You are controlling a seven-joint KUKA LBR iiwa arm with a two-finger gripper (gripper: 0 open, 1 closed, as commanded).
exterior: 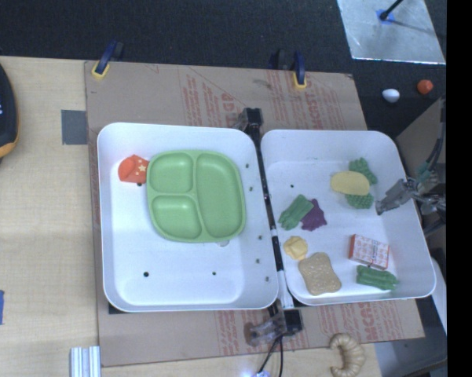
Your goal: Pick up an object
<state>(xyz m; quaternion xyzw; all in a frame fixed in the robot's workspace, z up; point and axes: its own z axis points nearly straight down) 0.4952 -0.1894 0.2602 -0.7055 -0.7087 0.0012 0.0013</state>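
The gripper (396,196) sat at the far right of the view, its metal tip pointing left and slightly downward. It hung low and held nothing. Little of the arm behind it could be seen.

Light falls bright and even from above over my bench (39,234), and the two white bins (126,281) bounce it back hard enough that their floors nearly wash out. Shadows are soft and short, a thin grey rim under the green divided plate (196,195). The floor beyond the cardboard (220,93) stays dark and grainy. A pale glare patch (389,18) shines at top right. The whole picture is coarse and slightly soft, so small things blur at their edges
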